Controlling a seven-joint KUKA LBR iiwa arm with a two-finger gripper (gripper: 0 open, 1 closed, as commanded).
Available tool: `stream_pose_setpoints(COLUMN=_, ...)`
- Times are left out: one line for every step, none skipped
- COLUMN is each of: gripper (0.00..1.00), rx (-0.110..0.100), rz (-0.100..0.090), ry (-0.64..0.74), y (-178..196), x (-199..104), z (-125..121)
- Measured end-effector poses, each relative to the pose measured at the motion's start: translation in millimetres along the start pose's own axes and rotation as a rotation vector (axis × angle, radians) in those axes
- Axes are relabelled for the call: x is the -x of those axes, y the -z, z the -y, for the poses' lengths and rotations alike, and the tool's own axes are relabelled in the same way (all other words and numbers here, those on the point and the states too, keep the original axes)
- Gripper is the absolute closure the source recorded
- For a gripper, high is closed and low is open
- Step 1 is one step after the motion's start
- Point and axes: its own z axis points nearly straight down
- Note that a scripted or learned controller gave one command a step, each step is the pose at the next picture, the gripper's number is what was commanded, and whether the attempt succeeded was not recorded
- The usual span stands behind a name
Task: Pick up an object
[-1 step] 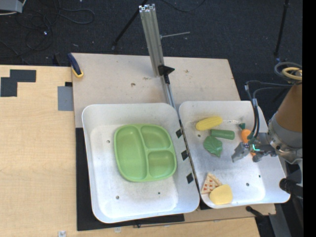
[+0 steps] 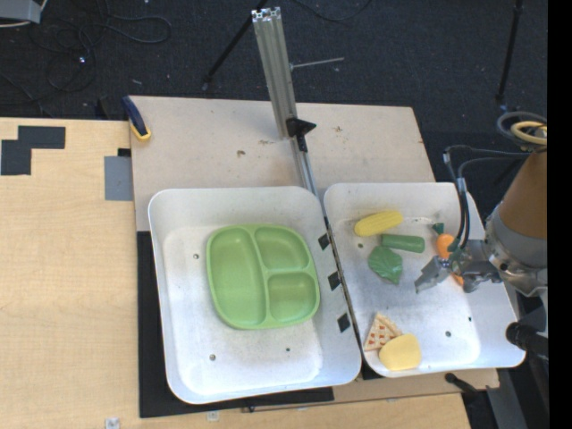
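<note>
The right bin (image 2: 474, 333) holds a yellow corn cob (image 2: 378, 222), a green cylinder (image 2: 403, 242) and a dark green leafy piece (image 2: 387, 264) near its middle. A pizza slice (image 2: 381, 332) and a yellow rounded piece (image 2: 399, 353) lie at its front edge. My gripper (image 2: 438, 271) hangs low over the right side of this bin, just right of the leafy piece. A small orange piece (image 2: 444, 245) sits right against the gripper; whether it is held is unclear.
The left bin (image 2: 179, 347) carries a green divided plate (image 2: 263, 275). A metal post (image 2: 277, 70) rises behind the bins. The arm's grey and orange body (image 2: 527, 213) covers the right bin's far right edge. Black clips (image 2: 332, 280) line the seam between the bins.
</note>
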Motion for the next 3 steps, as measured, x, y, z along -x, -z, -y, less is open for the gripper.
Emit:
stream_pose_setpoints(gripper=0.00, rx=-0.006, rz=-0.002, ry=0.000, y=-65, x=-1, z=4)
stream_pose_setpoints(gripper=0.00, rx=0.003, rz=-0.002, ry=0.000, y=-112, x=-1, z=2)
stream_pose_setpoints(gripper=1.00, rx=0.008, rz=-0.003, ry=-0.004, y=-99, x=0, z=0)
